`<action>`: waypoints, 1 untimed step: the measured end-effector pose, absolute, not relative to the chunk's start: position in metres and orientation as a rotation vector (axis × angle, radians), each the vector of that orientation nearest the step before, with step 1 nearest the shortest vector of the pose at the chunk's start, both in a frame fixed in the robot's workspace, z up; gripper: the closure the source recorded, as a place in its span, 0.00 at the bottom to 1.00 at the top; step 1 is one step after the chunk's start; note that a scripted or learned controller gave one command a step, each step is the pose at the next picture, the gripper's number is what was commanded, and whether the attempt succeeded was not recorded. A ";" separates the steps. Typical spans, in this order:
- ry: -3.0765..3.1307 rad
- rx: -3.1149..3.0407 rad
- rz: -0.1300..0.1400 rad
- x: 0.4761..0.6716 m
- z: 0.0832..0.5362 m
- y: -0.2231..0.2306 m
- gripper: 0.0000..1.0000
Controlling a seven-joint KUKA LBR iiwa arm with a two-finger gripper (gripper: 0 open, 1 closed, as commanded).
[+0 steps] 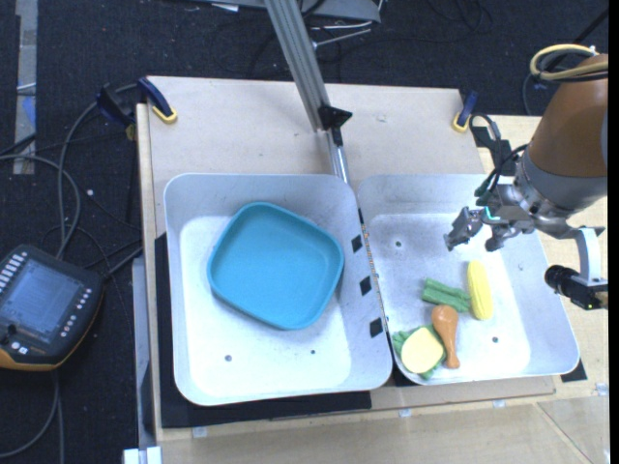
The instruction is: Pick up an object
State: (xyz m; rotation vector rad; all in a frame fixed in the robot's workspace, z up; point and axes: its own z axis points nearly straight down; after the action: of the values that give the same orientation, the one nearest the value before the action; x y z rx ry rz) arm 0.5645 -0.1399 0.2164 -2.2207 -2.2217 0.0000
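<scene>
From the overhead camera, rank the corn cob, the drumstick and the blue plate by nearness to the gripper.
From the gripper:
1. Corn cob, right bin, just below it.
2. Drumstick, right bin, lower toward the near edge.
3. Blue plate, left bin, far across.

Arm [573, 133] cut off by right edge; we see only wrist section. Gripper [476, 232] small, dark; we cannot tell finger spacing or anything between them. Right bin [406, 211]: far right wall partly hidden behind arm. Green piece [446, 293] partly covered by corn [479, 289]. Handheld screen unit [39, 303] on floor: left part cut by picture edge, display unreadable.
</scene>
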 end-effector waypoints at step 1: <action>-2.222 -2.221 0.000 0.565 0.216 -0.140 0.00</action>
State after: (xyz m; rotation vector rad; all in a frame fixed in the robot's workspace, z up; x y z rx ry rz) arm 0.5645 -0.1399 0.2164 -2.2207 -2.2217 0.0001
